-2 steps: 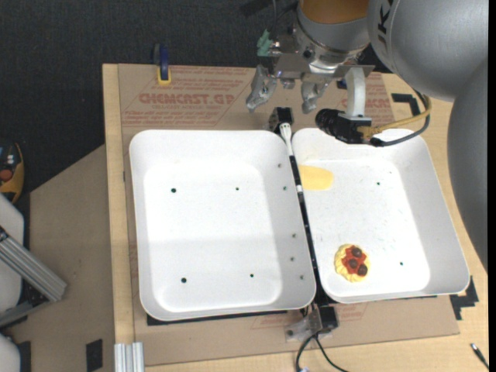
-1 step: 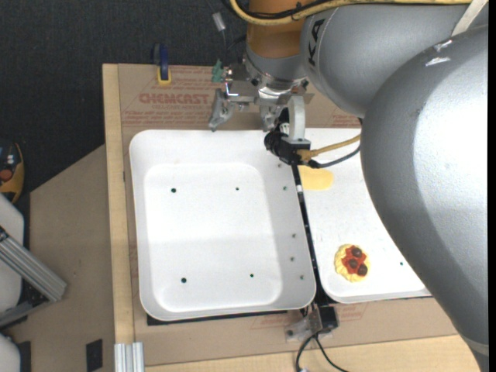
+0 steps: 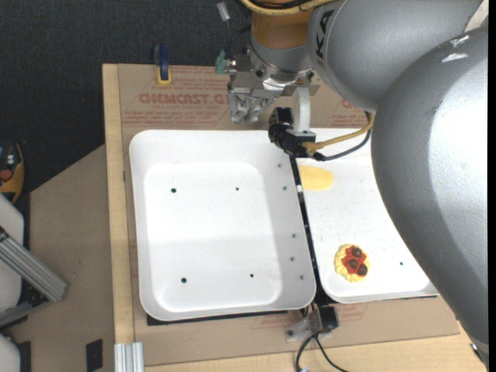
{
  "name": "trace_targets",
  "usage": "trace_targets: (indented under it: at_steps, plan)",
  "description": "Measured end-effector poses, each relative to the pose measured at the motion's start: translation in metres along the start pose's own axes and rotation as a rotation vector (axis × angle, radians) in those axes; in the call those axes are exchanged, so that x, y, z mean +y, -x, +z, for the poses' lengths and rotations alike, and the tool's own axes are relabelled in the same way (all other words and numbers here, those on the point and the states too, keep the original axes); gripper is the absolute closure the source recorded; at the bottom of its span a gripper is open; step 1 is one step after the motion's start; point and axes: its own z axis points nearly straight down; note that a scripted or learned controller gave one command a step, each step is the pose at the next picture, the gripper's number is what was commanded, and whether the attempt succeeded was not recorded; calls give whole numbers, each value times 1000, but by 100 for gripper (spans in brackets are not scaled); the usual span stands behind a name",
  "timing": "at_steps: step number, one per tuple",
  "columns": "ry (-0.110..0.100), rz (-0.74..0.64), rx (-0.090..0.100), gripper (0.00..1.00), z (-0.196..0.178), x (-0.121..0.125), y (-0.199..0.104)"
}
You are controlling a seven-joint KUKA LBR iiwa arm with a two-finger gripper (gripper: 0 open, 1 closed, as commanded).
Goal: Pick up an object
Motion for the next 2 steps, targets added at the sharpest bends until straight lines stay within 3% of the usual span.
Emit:
trace_targets:
  at_steps: [1,2]
  plan:
    - [2,-6,3,100,-11,-1,-76]
    - [11,-1,4,100,-125,1,-83]
